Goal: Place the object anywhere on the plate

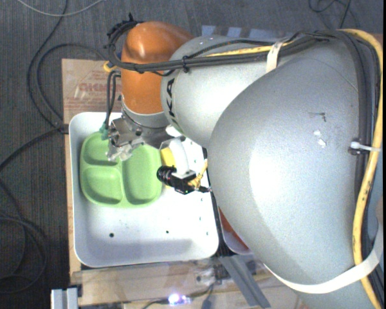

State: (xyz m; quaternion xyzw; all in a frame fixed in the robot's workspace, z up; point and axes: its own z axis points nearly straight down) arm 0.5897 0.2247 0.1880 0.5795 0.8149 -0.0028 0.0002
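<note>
- Looking down on the bench, I am seeing the grey arm [289,153] sweeping in from the right and covering most of the right side of the view.
- Its orange band [145,63] is sitting above the wrist, over the far edge of the left white bin [141,237].
- The gripper [119,148] is hanging over the far part of the green plate [116,176], right where the divider ridges meet.
- I am not able to tell from here how the claw is standing, nor whether anything is sitting in it.
- The green plate is lying in the far left part of that bin, showing divided compartments.
- I am not managing to pick out the task's object with any certainty; the wrist is hiding the spot beneath it.
- A yellow and black fitting [179,172] is showing just beside the plate's right edge, under the arm; I cannot say whether it is part of the robot or a loose thing.
- Dark cables [42,95] are trailing across the floor to the left of the bench.
</note>
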